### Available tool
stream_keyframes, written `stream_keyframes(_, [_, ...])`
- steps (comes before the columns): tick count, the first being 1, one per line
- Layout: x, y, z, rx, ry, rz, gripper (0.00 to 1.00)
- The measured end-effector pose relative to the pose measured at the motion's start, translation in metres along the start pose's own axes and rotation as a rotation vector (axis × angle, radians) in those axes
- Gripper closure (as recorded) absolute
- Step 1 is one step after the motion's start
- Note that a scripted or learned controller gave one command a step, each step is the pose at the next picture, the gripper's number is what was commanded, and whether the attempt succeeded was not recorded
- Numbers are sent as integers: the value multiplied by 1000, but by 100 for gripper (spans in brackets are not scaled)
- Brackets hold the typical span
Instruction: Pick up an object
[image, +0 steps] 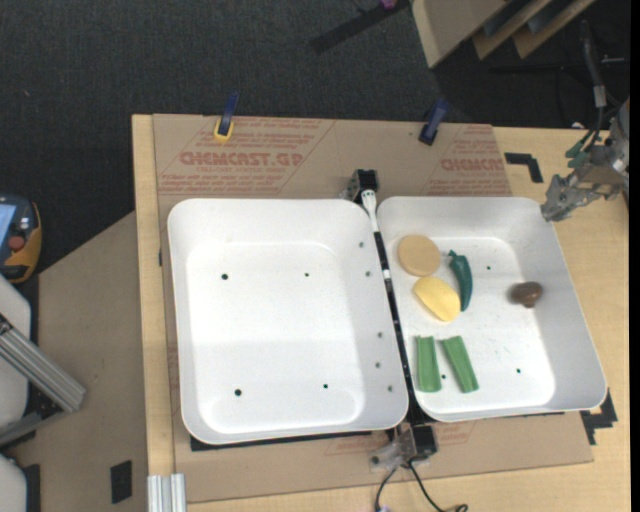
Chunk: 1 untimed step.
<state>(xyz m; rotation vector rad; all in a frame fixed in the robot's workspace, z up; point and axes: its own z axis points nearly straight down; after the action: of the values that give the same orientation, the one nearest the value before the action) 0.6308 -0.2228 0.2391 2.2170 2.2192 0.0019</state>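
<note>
Objects crowded in right bin (560, 380): yellow lump (437, 298) touching green pepper (460, 275); double-grab risk. Gripper (560, 200) beyond bin's far-right corner; fingers' spread unreadable.

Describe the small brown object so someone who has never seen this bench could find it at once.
Start at the right-hand white bin. The brown lump lies alone near that bin's right wall, apart from the yellow pieces and green strips clustered toward the divider. It is the only dark, rounded, brownish item, smaller than its neighbours.
</note>
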Motion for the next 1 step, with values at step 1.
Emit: stream_keyframes(1, [-2, -86, -78, -1, 0, 4, 100])
